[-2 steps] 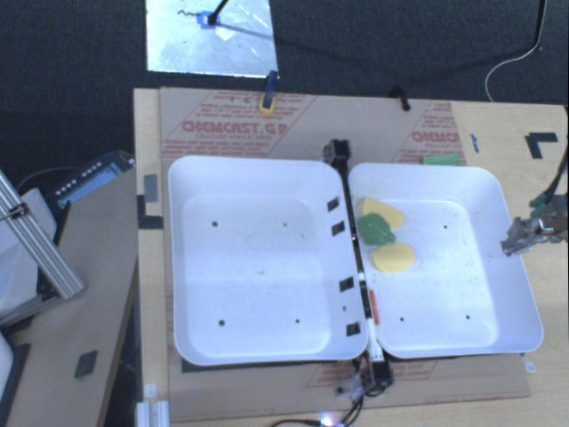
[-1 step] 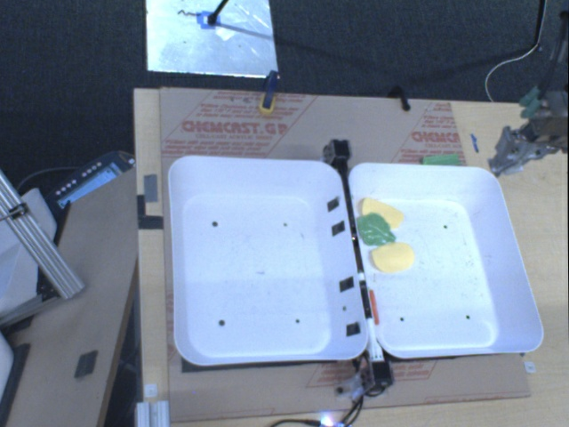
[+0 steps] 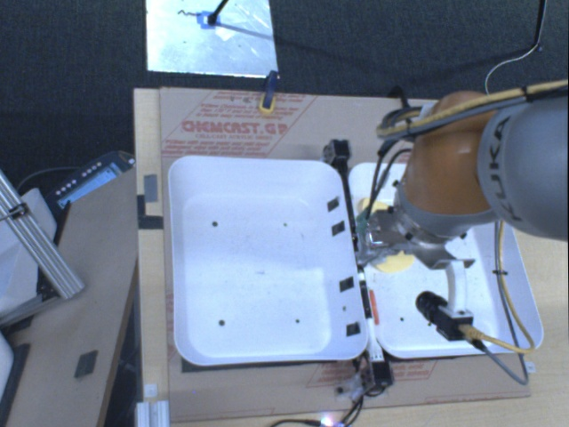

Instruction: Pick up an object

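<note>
The grey arm with its orange band (image 3: pixel 453 163) reaches over the right shallow white plastic bin (image 3: pixel 511 323), its gripper (image 3: pixel 378 237) low near that bin's left wall. A pale yellow rounded object (image 3: pixel 397 261) lies in this bin just under the wrist (partly hidden). Whether the gripper is apart or together, I cannot tell. The left shallow white bin (image 3: pixel 258 261) sits beside it on the counter (image 3: pixel 98 265).
</note>
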You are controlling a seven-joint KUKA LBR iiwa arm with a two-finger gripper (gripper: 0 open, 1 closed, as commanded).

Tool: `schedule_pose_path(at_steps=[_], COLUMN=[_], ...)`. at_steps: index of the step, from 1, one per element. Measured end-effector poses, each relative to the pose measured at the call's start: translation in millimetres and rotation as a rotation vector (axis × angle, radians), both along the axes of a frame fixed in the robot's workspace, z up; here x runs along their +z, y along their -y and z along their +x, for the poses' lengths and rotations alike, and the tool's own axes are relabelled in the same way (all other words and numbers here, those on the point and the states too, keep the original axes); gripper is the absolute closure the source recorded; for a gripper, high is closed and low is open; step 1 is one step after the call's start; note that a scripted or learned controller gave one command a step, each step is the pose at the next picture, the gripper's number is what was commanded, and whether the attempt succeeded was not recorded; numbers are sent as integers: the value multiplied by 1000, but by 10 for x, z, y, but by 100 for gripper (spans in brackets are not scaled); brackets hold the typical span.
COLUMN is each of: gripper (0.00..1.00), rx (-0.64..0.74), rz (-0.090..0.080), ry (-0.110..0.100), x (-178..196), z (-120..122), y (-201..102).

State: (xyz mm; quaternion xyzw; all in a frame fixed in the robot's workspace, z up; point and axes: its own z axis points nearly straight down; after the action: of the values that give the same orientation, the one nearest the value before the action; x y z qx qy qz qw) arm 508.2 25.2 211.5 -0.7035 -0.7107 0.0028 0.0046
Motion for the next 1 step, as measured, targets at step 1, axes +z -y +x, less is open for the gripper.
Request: schedule_pose_path(at_steps=[1], gripper=[100], rx=[3], rz=[2], ry=[20], x=[934], z=[-159], y=[-710])
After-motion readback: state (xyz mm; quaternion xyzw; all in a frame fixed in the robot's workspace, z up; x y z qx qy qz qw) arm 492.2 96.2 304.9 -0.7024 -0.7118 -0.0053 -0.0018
